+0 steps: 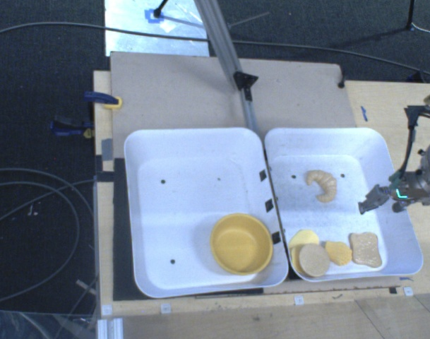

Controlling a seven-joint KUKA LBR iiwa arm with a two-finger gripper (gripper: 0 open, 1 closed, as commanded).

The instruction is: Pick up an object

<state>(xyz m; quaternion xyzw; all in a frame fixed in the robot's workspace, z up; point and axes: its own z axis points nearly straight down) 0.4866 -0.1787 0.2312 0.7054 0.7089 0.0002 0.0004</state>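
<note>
Two smooth white bins sat side by side: the left bin [165, 154] held a round yellow bowl [241, 243], the right bin [370, 143] a curved tan croissant [322, 185], pale round slices [314, 258] and a toast-shaped piece [366, 248]. Whether the dark gripper [375, 200] at the right rim was clenched could not be told.

Even, diffuse light across the scene, nothing harsh. The two white bins [200, 154] run bright, close to washing out, their inner walls barely shaded. A glaring patch of floor [130, 13] at the top reflects light strongly. The yellow bowl [241, 243] throws only a soft, faint shadow. The dark carpet [38, 62] swallows detail. The whole picture is slightly soft and grainy, and the gripper [375, 200] at the right reads as a blurred dark shape.
</note>
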